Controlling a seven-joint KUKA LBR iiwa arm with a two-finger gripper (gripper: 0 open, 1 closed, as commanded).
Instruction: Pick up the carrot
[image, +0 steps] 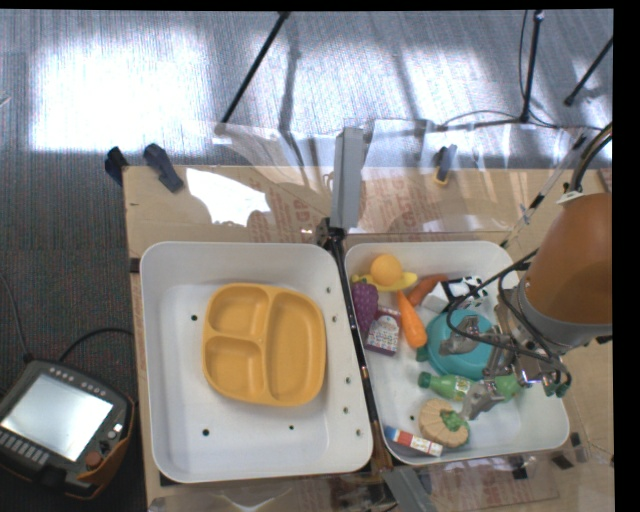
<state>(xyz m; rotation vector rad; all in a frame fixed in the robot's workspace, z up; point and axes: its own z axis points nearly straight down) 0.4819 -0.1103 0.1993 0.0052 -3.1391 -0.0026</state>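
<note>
Carrot lying in right bin, orange, slanted, thick end up beside a yellow toy, tip pointing down toward a teal bowl. Just left of carrot: purple grapes and a small pink-and-white card. Above and right, a second orange piece next to a black-and-white toy. Gripper lowered over right bin's lower right part, well apart from carrot, over a green bottle. Cannot tell whether fingers spread or pressed together; metal parts and cables clutter that spot. Nearer front edge: a round cookie-like toy and a red-white-blue tube. Left bin carrying a yellow divided plate. Handheld pendant on floor at lower left of bench.
</note>
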